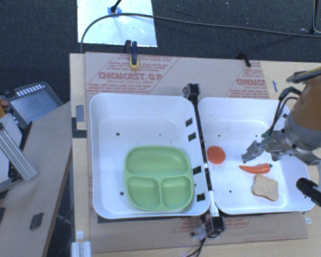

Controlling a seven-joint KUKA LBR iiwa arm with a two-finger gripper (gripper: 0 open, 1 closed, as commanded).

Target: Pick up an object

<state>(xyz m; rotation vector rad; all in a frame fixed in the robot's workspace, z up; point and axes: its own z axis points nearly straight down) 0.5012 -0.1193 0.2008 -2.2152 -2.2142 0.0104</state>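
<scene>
In the right bin [230,114] lie three things: an orange-red round slice [216,155] near the left wall, a red chili pepper [255,168] with a green stem, and a tan slice of bread [265,188] near the front. My gripper [252,152] hangs over the middle of this bin, just above and behind the pepper and to the right of the round slice. Nothing shows between its fingers.
The left bin [134,116] holds a green divided plate [159,178] toward its front right. A black clip strip [199,143] runs along the wall between the bins. The grey arm [310,122] fills the right bin's right side.
</scene>
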